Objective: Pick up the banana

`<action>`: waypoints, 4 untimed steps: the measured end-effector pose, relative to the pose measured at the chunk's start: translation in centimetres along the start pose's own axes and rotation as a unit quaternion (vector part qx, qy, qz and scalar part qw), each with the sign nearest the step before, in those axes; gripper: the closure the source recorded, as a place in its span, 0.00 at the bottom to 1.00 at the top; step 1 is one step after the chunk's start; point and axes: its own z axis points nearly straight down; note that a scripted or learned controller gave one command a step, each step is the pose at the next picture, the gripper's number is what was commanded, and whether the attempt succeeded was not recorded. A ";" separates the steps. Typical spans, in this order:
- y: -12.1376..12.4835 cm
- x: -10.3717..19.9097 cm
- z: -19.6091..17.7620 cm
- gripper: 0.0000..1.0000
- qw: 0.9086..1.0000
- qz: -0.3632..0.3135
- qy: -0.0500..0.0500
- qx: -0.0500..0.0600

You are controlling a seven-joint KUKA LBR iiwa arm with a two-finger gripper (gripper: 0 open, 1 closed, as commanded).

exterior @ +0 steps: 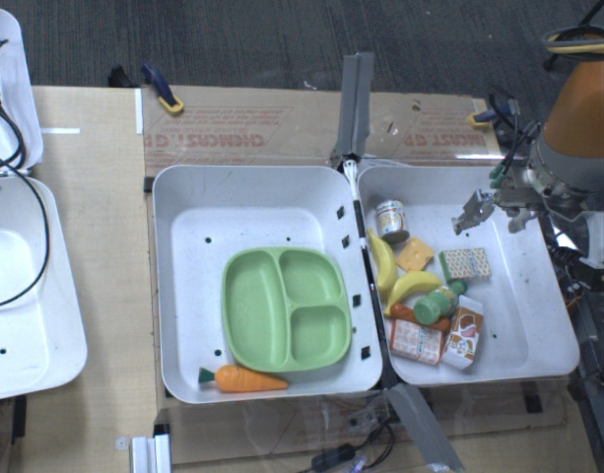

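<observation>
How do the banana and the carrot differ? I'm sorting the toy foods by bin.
The banana is yellow and curved; the carrot is orange and straight. The banana lies in the right bin among other items; the carrot lies in the left bin beside the green plate. Both lie flat.

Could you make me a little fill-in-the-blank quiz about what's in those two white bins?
1. The green divided plate lies in the ___ bin.
2. The orange vegetable at that bin's near edge is a ___.
3. The banana lies in the bin on the ___.
4. The gripper hangs above the ___ bin.

Missing words: left; carrot; right; right
</observation>
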 end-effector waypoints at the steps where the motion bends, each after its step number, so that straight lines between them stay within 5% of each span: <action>1: 1.7 5.9 8.3 0.00 1.000 0.003 0.000 0.000; 2: -1.2 5.9 9.3 0.00 1.000 0.007 -0.002 -0.012; 3: -1.7 6.1 9.3 0.00 0.999 -0.046 -0.005 -0.012; 4: 0.4 2.6 6.9 0.00 1.000 -0.020 -0.001 -0.002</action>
